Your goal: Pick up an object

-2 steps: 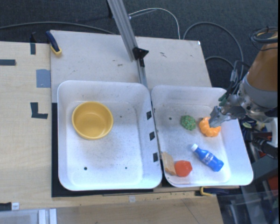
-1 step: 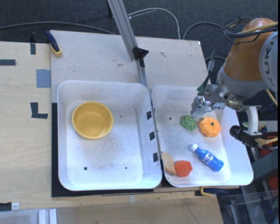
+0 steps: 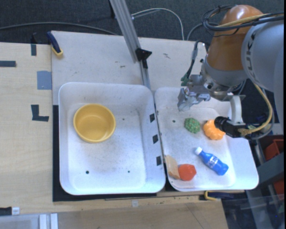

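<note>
My gripper (image 3: 185,103) hangs over the far part of the right bin (image 3: 243,175), with nothing seen between its fingers. Just in front of it lies a small green lumpy object (image 3: 192,125). To the right of that sits an orange object (image 3: 212,130). A blue bottle with a white cap (image 3: 212,161) lies nearer the front. By the bin's front left corner rest a red object (image 3: 187,171) and a tan block (image 3: 171,166).
The left bin (image 3: 128,142) holds a yellow bowl (image 3: 94,122). A grey pole (image 3: 128,27) rises from behind the bins. The arm's orange band and grey body fill the upper right.
</note>
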You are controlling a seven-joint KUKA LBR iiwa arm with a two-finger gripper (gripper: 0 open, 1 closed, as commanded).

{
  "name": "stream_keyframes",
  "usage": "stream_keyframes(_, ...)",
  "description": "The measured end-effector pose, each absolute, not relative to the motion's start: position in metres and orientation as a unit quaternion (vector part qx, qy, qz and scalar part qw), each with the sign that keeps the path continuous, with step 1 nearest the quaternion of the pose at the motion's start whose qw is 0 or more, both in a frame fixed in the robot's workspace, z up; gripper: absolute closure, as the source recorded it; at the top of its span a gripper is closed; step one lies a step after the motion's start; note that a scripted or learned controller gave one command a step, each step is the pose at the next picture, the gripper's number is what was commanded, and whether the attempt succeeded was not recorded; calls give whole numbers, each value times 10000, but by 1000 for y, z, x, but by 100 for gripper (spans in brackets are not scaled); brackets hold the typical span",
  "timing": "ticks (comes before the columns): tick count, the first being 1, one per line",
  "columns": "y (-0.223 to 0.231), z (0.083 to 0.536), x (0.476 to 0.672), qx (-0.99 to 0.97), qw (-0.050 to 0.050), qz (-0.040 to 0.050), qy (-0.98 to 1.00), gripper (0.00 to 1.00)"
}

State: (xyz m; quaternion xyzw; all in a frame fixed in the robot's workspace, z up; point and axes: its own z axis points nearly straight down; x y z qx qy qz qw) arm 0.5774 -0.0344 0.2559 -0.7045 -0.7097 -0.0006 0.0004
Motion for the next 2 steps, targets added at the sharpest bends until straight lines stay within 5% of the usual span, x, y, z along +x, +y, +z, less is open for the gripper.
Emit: stream_keyframes(2,62,226,620,-7051,6,6,-7091,100)
